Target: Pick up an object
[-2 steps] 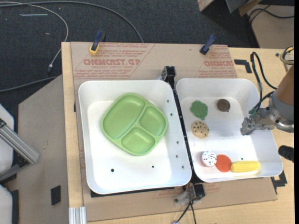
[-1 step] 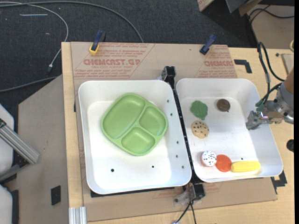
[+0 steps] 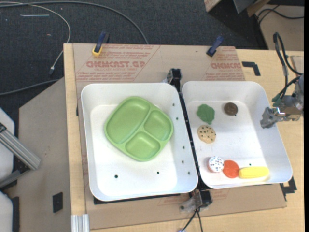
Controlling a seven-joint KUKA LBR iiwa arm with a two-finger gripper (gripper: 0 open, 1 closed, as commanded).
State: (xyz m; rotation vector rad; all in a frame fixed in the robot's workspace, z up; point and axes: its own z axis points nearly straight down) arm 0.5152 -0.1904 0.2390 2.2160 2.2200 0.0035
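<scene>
- Since any obj counts, best pick by my read is the cookie [image 3: 206,134]: it lies flat near the left wall of the right bin [image 3: 270,149], w/ bare floor all round it, apart from its neighbours.
- Green broccoli-like piece [image 3: 206,113] sits just above the cookie and the brown round item [image 3: 231,108] is off to that piece's right. Both stand alone, so both are fair 2nd choices. The brown one may roll if nudged, so come straight down on it.
- Avoid the front cluster: white spotted ball [image 3: 216,164], orange ball [image 3: 231,169] and yellow block [image 3: 253,172] lie in a row, touching or nearly so. Closing there could likely catch two things or knock one away.
- Gripper [image 3: 271,117] hangs at the right bin's right rim, well apart from every obj and holding nothing. Can't tell from this angle whether the claw is wide or narrow.
- Approach: travel left across the bin first, centre over the target, then descend vertically. Keep the closing line clear of the bin wall, esp. for the cookie, and close low, since it's thin.
- Lift slowly and check sth is actually clamped before moving off.
- Left bin [image 3: 91,144] holds a green divided plate [image 3: 139,128]: wide and shallow, prob a poor grasp except at the rim, so skip it.
</scene>
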